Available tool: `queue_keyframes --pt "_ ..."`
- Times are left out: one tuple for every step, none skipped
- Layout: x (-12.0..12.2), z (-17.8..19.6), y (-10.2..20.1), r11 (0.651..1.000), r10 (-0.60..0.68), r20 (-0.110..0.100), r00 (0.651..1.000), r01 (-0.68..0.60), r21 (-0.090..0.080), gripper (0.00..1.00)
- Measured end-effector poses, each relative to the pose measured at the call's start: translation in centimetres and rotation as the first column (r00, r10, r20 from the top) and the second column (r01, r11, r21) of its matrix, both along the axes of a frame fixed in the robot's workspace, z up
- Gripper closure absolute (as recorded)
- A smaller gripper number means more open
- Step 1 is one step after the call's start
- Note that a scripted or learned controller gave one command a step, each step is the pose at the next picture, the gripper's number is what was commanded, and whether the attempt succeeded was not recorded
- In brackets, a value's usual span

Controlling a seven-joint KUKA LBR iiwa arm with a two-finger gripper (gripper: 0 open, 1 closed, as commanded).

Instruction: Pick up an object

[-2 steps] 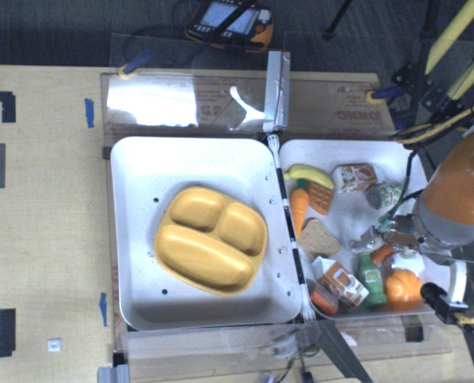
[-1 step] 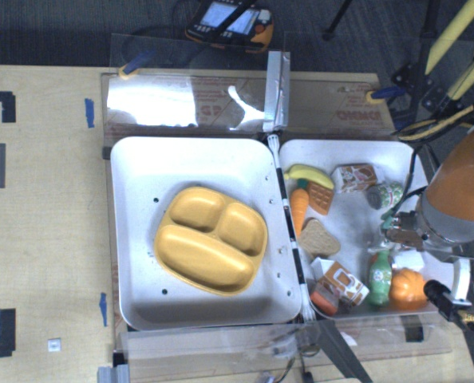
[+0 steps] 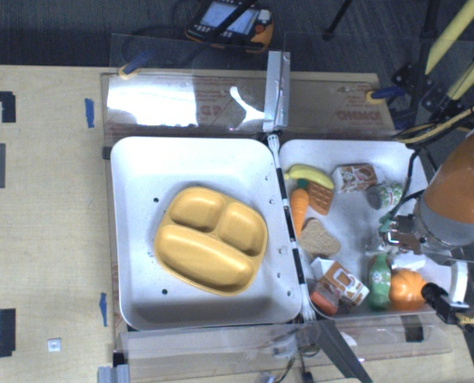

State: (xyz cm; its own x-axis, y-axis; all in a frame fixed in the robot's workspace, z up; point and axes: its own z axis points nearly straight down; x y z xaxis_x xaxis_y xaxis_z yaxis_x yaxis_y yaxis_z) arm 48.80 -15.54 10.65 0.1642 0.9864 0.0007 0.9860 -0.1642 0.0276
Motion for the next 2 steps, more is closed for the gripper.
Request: queue_keyframes --pt "2.4 10.2 5.7 0.991 0.132 -0.028 0.991 -0.132 0.004 1.0" --pt "3.7 15.7 3.3 1.0 0.022 -0.026 0.999 -0.022 0.002 1.0"
